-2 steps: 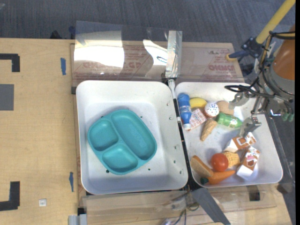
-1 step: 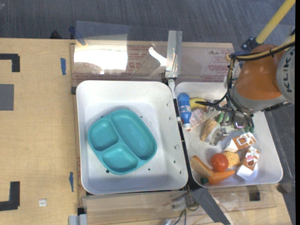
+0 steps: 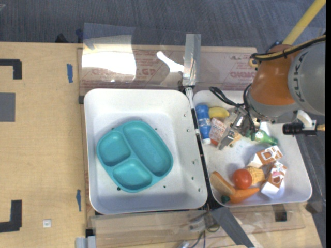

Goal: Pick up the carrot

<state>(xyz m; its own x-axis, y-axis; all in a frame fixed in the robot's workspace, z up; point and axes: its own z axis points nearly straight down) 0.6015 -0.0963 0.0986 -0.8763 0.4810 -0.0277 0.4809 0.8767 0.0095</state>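
Arm (image 3: 305, 84) cut off at the right edge, carrot (image 3: 242, 194) partly hidden under a tomato (image 3: 242, 179), end effector (image 3: 231, 133) fingers too small to tell.

Hemmed in: carrot (image 3: 243, 194) at right bin's (image 3: 304, 189) near rim, tomato (image 3: 242, 179) touching above, cartons (image 3: 273, 170) just right, hot dog (image 3: 221, 180) left. Bare white floor open mid-bin, beyond the tomato.
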